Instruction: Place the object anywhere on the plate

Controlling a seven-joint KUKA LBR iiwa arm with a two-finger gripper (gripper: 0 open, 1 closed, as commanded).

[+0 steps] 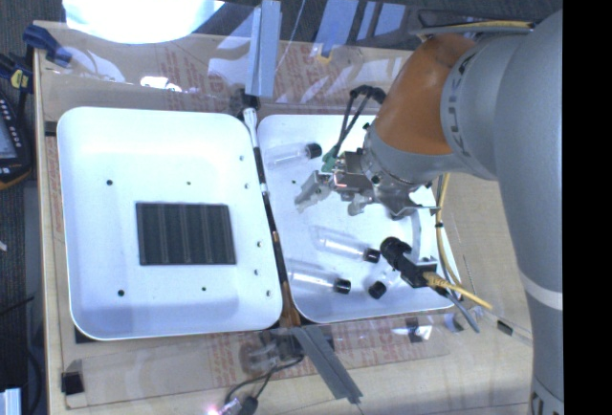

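We see a thick grey arm [521,107] with a broad orange band [421,102] above the wrist, thin black cables [356,112] alongside, and a small metallic end effector [330,184].

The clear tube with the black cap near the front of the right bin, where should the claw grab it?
Grip the clear tube mid-body, coming straight down, fingers across its width. It lies flat and almost level across the right bin, so the long sides are free; the black cap end is a poorer hold.

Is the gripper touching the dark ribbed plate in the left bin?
Apart. The camera view shows the gripper over the right bin, with the bins' divider and bare white floor between it and the dark ribbed plate in the left bin.
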